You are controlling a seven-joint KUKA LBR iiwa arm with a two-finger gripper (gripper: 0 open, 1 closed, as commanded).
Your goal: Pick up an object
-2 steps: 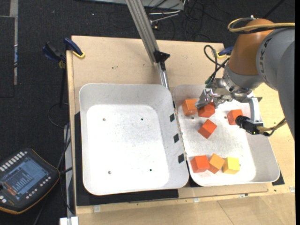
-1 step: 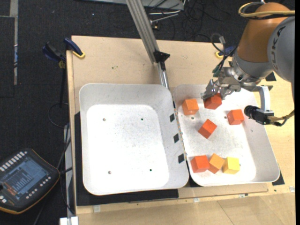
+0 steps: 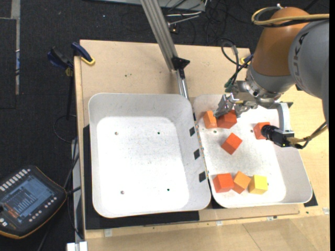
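My gripper (image 3: 229, 109) hangs over the far left part of the right bin (image 3: 293, 195). Right beneath it lies a red block (image 3: 227, 121), with an orange block (image 3: 210, 120) touching its left side. I cannot make out whether the red block is gripped or just lies under the tool. A red-orange block (image 3: 231, 143) sits mid-bin. Another red block (image 3: 260, 129) lies to the right, beside a black fitting. Along the near side stand a red block (image 3: 223, 182), an orange block (image 3: 242, 181) and a yellow block (image 3: 258, 183).
The left bin (image 3: 138, 150) adjoins the right bin. A slanted aluminium post (image 3: 159, 27) ends at the far edge between the bins. Blue clamps (image 3: 65, 56) sit at the bench's far left corner, and a teach pendant (image 3: 23, 200) lies on the floor, lower left.
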